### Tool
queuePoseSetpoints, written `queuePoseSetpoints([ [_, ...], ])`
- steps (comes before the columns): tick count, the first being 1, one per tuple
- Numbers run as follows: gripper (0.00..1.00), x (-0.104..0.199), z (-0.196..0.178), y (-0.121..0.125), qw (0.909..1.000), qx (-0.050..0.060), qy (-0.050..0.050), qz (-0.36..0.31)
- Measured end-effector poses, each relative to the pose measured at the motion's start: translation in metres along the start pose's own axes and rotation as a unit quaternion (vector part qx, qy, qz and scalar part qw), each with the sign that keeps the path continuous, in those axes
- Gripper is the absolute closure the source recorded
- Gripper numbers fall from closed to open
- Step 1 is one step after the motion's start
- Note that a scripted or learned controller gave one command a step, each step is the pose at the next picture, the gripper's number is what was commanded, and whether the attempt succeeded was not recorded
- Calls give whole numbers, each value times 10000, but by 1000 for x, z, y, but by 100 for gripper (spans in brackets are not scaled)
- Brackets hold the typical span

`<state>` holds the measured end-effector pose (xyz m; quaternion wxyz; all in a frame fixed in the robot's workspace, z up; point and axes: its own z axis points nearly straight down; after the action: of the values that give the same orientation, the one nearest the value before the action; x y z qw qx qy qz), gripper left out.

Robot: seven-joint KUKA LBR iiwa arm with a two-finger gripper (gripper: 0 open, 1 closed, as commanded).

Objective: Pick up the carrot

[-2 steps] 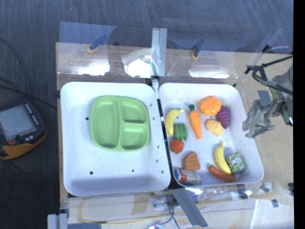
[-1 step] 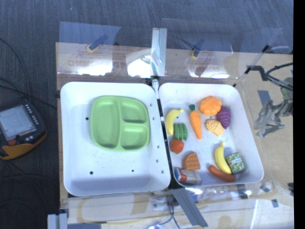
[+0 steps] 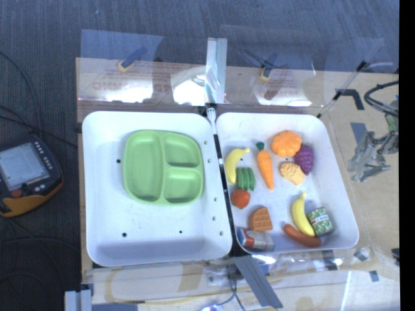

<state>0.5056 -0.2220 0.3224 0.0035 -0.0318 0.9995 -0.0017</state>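
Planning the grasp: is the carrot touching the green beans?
Apart. The camera view shows a white strip of bin floor between the carrot and the green beans.

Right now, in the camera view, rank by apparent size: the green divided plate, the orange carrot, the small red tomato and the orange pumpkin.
1. Green divided plate, by far the largest.
2. Orange carrot and orange pumpkin: too close to rank; the carrot is longer, the pumpkin wider.
3. Small red tomato, the smallest.

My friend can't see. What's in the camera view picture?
An orange carrot lies among toy foods in the right white bin, between a yellow banana and an orange pumpkin. The left bin holds a green divided plate.
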Motion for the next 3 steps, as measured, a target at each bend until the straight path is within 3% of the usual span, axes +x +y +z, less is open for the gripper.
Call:
queuePoseSetpoints([
  [1, 100, -1, -10, 0, 10000, 10, -17, 6],
  [2, 100, 17, 7, 10, 9952, -16, 23, -974],
  [3, 100, 15, -3, 10, 9953, -5, 4, -969],
])
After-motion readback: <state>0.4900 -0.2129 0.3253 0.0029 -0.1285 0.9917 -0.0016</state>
